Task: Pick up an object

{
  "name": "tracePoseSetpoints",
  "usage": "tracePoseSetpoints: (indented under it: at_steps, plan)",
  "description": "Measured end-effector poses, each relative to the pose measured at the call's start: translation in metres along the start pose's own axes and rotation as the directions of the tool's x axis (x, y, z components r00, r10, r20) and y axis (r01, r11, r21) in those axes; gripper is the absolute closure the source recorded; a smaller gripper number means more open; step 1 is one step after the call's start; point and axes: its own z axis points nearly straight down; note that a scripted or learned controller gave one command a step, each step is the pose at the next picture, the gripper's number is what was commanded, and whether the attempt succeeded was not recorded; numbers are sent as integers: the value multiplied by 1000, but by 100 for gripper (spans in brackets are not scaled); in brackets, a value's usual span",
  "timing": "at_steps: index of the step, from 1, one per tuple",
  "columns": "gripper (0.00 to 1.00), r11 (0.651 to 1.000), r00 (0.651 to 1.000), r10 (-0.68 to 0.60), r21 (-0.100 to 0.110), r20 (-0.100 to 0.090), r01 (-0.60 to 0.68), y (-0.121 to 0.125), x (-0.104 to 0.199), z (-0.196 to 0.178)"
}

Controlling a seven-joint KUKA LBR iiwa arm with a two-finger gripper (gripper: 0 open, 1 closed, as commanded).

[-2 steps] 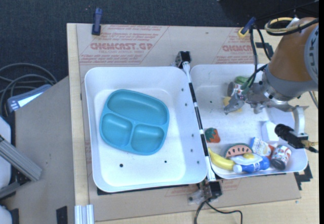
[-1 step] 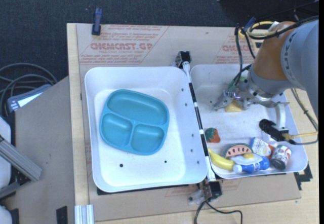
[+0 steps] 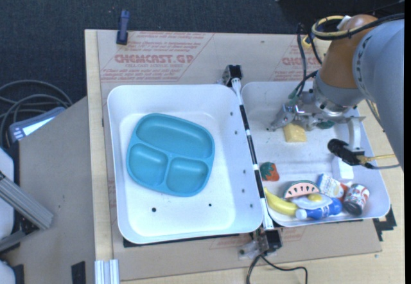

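Note:
My gripper [image 3: 297, 117] hangs low over the far part of the right bin [image 3: 379, 177]. A pale yellow block [image 3: 295, 133] lies on the bin floor right at its tip, touching or nearly touching it. I see nothing lifted off the floor. Along the near edge of the same bin lie a banana [image 3: 280, 204], a pink-and-white round piece [image 3: 300, 189], a blue-and-white bottle [image 3: 319, 212], a white packet [image 3: 330, 184] and a small red can [image 3: 356, 198]. A small red and green item [image 3: 270, 171] sits by the bin's left wall.
The left bin [image 3: 122, 109] holds a blue divided plate [image 3: 170, 154]. A black clip [image 3: 232, 73] sits at the far end of the ridge between the bins. A blue clamp [image 3: 122, 26] stands at the bench's far left edge.

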Motion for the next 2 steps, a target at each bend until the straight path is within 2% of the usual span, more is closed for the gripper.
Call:
tracePoseSetpoints:
  at_steps: [1,2]
  plan:
    - [100,1000,1000,-4,-13,3,4,4,1,-14]
    - [0,1000,1000,-4,-13,3,4,4,1,-14]
